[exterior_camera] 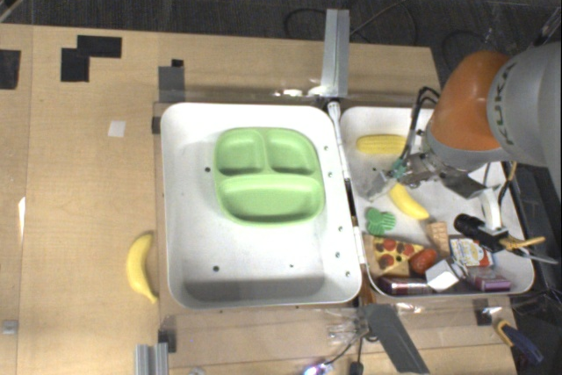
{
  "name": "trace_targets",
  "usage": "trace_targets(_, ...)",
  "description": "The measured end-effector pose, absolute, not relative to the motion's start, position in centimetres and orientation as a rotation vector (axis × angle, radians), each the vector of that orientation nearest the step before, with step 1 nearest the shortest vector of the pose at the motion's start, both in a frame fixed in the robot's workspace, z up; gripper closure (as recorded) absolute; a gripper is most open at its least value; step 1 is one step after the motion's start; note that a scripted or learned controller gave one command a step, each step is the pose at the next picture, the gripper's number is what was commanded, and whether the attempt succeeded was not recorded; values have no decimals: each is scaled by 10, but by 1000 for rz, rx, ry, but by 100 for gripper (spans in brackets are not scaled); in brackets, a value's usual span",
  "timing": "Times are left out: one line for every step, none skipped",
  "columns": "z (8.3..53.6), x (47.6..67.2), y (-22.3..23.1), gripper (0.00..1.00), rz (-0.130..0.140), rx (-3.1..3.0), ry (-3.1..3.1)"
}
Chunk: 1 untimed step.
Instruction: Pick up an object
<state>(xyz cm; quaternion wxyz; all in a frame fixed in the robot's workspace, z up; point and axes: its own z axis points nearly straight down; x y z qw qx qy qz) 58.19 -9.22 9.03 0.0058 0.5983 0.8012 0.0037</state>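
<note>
Fingers of the gripper (397,174) are too small and dark for you to tell whether they are spread or pressed together. They hang just above a yellow toy banana (409,203) in the right bin (524,281). That banana lies at a slant near the bin's middle, and I take it as the likely target. It looks light, stiff and smooth, so it may slip; take it across its thick middle. Behind the banana lies a yellow corn cob (381,144). In front of it sit a green piece (380,220) and a pizza slice (392,256), close by. Open room lies beside the banana toward the bin's left wall; the front is crowded.
</note>
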Motion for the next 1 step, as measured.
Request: trace_targets(103, 584, -90, 100, 23, 1871, 2505)
